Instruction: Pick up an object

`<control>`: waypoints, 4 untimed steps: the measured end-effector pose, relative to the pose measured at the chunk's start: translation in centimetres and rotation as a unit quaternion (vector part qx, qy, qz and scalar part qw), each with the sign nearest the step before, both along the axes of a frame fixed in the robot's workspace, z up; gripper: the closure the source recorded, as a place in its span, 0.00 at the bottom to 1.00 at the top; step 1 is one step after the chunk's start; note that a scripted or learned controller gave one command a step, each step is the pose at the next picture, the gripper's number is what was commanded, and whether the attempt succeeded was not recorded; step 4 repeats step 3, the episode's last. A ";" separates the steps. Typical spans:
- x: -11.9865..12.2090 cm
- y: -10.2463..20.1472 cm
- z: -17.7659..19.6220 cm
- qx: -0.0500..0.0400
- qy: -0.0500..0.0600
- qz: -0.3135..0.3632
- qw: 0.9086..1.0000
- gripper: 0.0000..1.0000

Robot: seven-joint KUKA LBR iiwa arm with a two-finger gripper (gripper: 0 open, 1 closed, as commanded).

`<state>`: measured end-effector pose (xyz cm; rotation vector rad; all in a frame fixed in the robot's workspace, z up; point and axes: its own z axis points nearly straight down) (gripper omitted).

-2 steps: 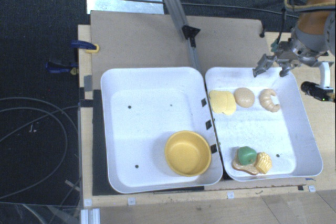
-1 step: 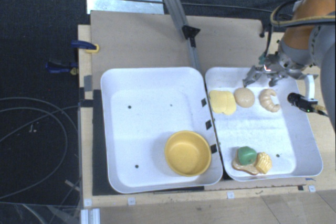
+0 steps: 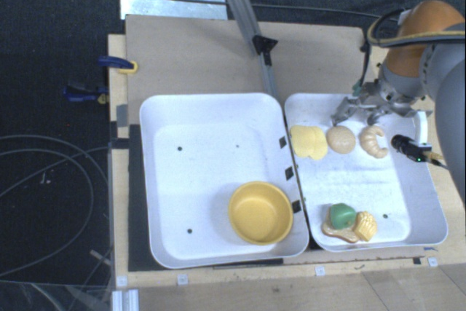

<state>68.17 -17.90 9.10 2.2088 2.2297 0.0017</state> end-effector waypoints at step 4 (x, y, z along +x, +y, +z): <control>0.9 0.4 12.4 0.000 -0.002 -0.001 1.000 1.00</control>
